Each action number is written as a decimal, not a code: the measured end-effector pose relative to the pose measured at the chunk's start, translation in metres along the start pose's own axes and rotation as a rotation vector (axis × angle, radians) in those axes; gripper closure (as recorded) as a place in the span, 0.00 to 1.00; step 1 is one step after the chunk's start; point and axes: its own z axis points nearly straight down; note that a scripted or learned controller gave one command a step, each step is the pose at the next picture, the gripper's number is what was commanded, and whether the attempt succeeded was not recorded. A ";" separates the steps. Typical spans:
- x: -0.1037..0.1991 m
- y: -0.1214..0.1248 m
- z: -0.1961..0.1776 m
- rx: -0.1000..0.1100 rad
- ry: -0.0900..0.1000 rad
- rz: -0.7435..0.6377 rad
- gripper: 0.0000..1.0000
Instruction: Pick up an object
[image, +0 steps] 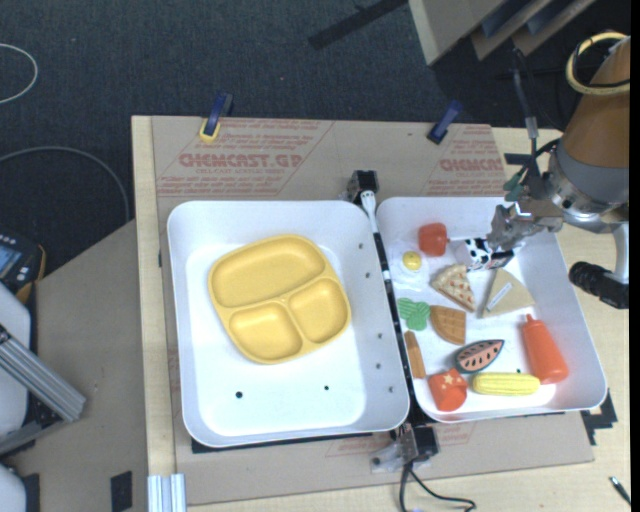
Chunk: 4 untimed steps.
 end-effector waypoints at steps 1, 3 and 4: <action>0.059 0.020 0.007 0.001 0.001 -0.005 1.00; 0.080 0.023 -0.007 0.001 0.001 -0.001 1.00; 0.068 0.023 -0.007 0.002 0.000 0.002 1.00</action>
